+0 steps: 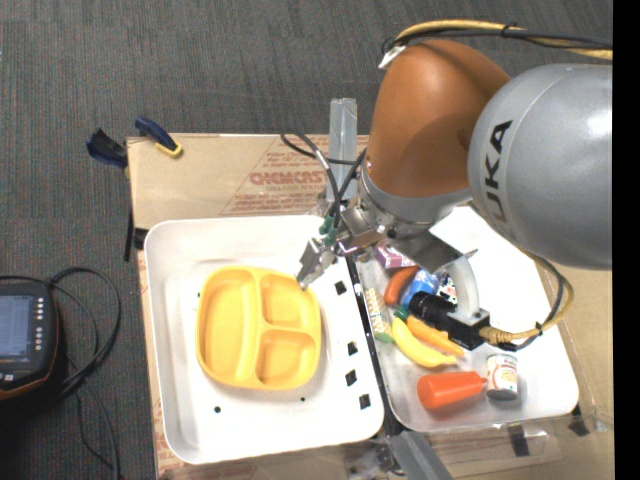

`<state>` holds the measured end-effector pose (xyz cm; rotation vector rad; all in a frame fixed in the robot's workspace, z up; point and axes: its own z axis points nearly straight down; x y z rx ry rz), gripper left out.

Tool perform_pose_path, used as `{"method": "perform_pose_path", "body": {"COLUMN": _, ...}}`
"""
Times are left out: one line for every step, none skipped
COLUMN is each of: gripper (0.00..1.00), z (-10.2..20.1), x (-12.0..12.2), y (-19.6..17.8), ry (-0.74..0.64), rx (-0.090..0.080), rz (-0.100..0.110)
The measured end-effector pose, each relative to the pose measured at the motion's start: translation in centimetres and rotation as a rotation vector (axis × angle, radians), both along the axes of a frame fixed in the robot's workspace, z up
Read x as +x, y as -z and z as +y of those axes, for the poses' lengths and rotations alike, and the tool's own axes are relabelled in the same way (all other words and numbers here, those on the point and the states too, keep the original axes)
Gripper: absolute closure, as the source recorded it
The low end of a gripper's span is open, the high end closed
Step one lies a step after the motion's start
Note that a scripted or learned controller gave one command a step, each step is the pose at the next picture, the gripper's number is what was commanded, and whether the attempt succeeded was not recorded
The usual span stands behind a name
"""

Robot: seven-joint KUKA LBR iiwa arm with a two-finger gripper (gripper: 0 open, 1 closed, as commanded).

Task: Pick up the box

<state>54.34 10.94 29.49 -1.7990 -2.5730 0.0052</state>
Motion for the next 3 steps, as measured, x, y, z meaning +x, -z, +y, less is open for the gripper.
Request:
{"method": "perform_pose_path", "body": {"gripper": 0.00, "z": 2.6, "x": -1.5, "y": 12.0, "ry": -0.030, "rx": 0.000, "rz": 0.005}}
{"method": "perform_pose_path", "body": {"gripper": 0.00, "z": 6.0, "x": -0.6, "y": 20.7, "ry": -0.300, "rx": 0.003, "rz": -0.002}}
{"method": "perform_pose_path", "body": {"gripper": 0.00, "z": -3.4, "x": -6.8, "y": 10.8, "ry": -0.238, "rx": 0.002, "rz": 0.001}}
